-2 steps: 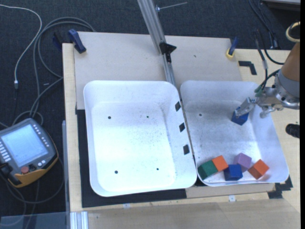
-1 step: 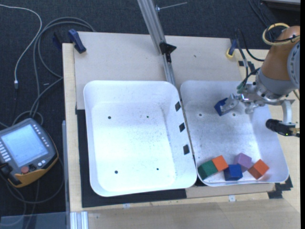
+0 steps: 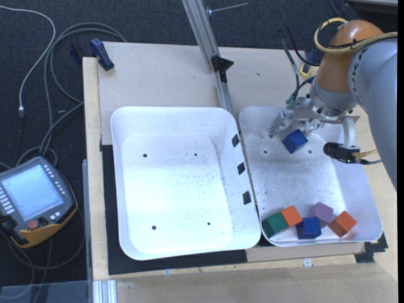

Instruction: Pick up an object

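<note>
A blue block [image 3: 295, 141] sits between the two metal fingers of my gripper [image 3: 295, 130] over the far part of the right bin [image 3: 353, 185], tilted and apparently lifted slightly off the floor. The gripper is shut on it. Above the gripper, the grey wrist with its orange band [image 3: 350, 36] reaches in from the right. Along the near edge of the same bin lie a green block [image 3: 274, 223], an orange block [image 3: 291, 215], a second blue block [image 3: 308, 228], a purple block [image 3: 323, 212] and an orange-red block [image 3: 343, 223].
The left bin [image 3: 126, 169] stands beside the right one, their walls meeting mid-bench. A slanted aluminium post [image 3: 202, 24] rises behind the bins. A black connector [image 3: 341, 151] hangs off the wrist at the right. A teach pendant [image 3: 31, 197] lies on the floor at the left.
</note>
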